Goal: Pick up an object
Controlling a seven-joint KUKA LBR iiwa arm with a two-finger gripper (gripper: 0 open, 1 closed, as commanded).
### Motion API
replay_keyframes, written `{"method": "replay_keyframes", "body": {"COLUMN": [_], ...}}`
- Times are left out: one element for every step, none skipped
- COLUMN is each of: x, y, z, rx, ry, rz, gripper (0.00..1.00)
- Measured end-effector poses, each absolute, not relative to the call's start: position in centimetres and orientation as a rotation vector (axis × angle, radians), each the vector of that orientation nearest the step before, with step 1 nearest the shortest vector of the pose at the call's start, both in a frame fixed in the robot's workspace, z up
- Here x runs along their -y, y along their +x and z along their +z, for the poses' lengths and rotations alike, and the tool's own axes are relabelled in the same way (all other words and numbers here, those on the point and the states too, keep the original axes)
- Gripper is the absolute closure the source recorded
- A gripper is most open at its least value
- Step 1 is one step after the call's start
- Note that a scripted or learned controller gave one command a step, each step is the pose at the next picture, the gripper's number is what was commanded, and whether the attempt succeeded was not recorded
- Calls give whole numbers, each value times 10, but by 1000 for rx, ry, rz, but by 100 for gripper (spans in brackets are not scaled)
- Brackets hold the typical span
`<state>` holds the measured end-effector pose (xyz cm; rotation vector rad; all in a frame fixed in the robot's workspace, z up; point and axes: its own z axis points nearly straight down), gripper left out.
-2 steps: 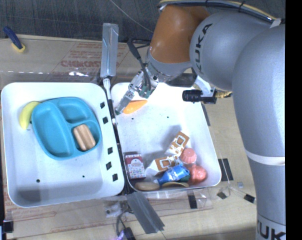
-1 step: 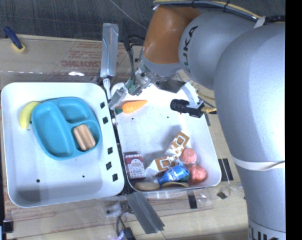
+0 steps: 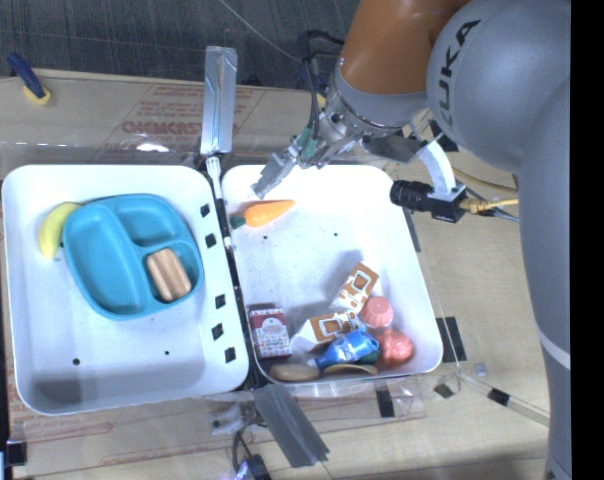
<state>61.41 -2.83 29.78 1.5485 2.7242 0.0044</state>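
Both bins (image 3: 112, 378) are seen as smooth white plastic, faintly glossy. The blue tray (image 3: 107, 243) is moulded plastic, satin finish. The arm (image 3: 502, 78) is cased in smooth grey painted shell; the orange band (image 3: 402, 28) is glossy. The bench top (image 3: 482, 268) looks like matt pale wood. Printed brown cardboard (image 3: 152, 113) is laid behind, matt. The carrot (image 3: 267, 212) appears as smooth plastic.

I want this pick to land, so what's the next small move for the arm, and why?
Probably ease the gripper down and slightly forward onto the carrot. It hovers at the right bin's far edge, just above the carrot, which lies alone, clear of the clutter in the near corner.
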Motion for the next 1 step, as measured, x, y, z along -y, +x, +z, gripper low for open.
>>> {"method": "replay_keyframes", "body": {"x": [2], "y": [621], "z": [187], "rx": [-2551], "ry": [1848], "rz": [-11], "gripper": [0]}}
